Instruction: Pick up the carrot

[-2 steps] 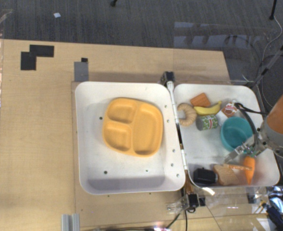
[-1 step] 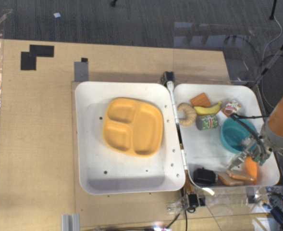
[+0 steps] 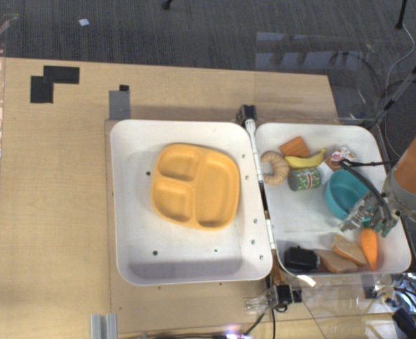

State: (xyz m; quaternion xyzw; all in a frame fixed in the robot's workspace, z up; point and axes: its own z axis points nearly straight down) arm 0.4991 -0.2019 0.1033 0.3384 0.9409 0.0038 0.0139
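Gripper (image 3: 369, 220) just above carrot (image 3: 369, 247) (right bin (image 3: 398, 189), near corner).

The right bin (image 3: 377, 143) is crowded. At its lower right, the carrot (image 3: 369, 248) lies squeezed against the bin wall, with bread (image 3: 348, 249) touching its left side and the teal bowl (image 3: 345, 192) just above. The middle of this bin's floor is open.
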